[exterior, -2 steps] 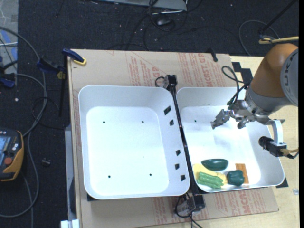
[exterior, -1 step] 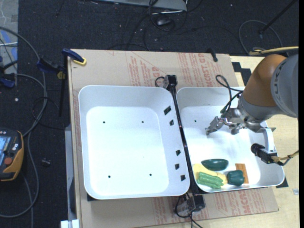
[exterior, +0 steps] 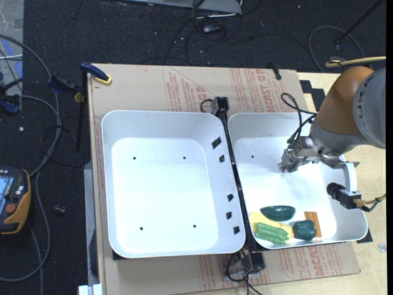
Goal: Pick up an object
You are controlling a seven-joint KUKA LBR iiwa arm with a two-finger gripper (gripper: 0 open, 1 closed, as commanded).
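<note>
- One fixed camera hangs above the worktop (exterior: 184, 82) and looks down at a slant.
- It stands far enough back to take in both white bins, the left bin (exterior: 116, 128) and the right bin (exterior: 264, 125), plus dark floor (exterior: 61, 29) beyond.
- The arm (exterior: 347, 112) enters from the view's right side.
- The worktop's far edge lies toward the top of the view.

A robotics lab: loose cables (exterior: 37, 118) across dark carpet (exterior: 153, 42), a cardboard-topped counter (exterior: 184, 82), clamps (exterior: 95, 74), and a handheld controller (exterior: 13, 200) far from the gripper (exterior: 293, 161).
</note>
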